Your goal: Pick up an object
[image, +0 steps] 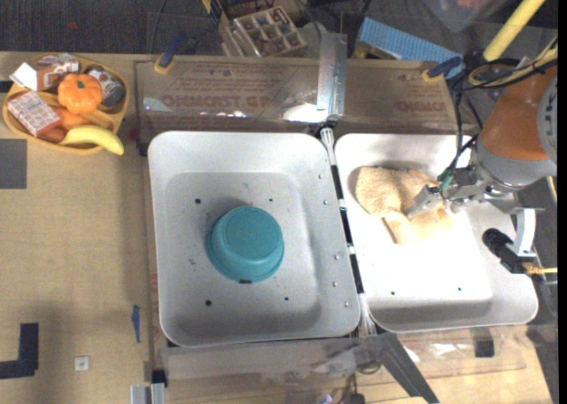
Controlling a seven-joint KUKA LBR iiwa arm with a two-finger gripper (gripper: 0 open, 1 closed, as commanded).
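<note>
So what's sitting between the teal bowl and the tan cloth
In the camera view, bare white bin floor, then the two bins' touching rims, lie between the teal bowl in the left bin and the tan cloth in the right bin. No loose object sits there.

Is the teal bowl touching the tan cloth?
Apart. The camera view shows the teal bowl in the left bin, the tan cloth in the right bin.

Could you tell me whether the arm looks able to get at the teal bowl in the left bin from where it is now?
Probably yes. The teal bowl sits upside down alone in the left bin, open from above. The gripper is over the beige cloth in the right bin.
</note>
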